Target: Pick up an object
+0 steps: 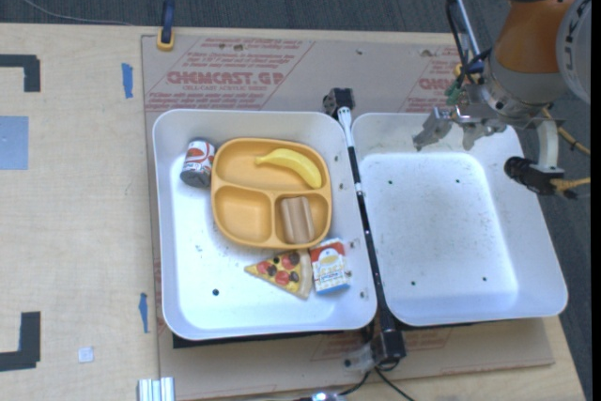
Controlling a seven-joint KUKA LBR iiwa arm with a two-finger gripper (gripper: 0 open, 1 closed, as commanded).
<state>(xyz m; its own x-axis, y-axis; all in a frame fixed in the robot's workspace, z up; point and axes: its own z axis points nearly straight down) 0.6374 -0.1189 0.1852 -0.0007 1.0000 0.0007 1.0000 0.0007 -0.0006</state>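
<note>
Pincer (pixel 457 129) hangs over the far edge of the right bin (pixel 526 291), fingers spread apart, nothing between them. All candidate objects lie in the left bin (pixel 178 296), well apart from the pincer.

Contents, left bin: yellow divided plate (pixel 230 213) in the middle, with a banana (pixel 291 166) in its far compartment and a brown sausage-like piece (pixel 298 220) in its near-right compartment. A small can (pixel 197 162) lies on its side, touching the plate's far-left rim. A pizza slice (pixel 282 272) and a small carton (pixel 331 268) sit side by side just near of the plate.

You need to carry the arm left across the divider between the bins before descending. My judgement: the can or the carton gives you the best grasp, since both rest on the bin floor with some height to close on. The pizza slice looks flat and likely to slip. For the can, set the fingers across its narrow width and mind the plate rim beside it. Keep the fingers wide until fully down.
</note>
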